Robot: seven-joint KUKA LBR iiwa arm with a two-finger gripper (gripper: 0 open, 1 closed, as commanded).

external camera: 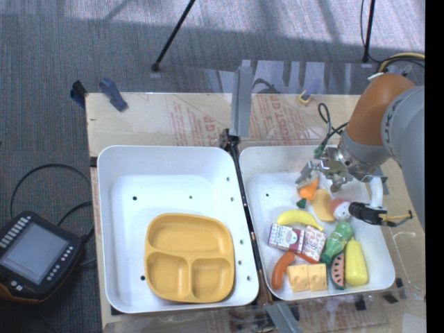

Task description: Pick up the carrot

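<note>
Here, two white bins, one yellow tray, one heap of toy food.
The gripper (320, 174) hangs low in the right bin (258, 165), metal fingers spread apart, with the small tapered orange carrot (309, 189) just under their tips; whether it is clamped I cannot tell. Beside it lie one curved banana (298, 218), two printed cartons (297, 239), one sausage (281, 269), one holed cheese block (307, 277), one watermelon slice (337, 270) and one glossy corn cob (356, 263). The left bin (121, 165) holds one three-compartment plastic tray (189, 257).
</note>
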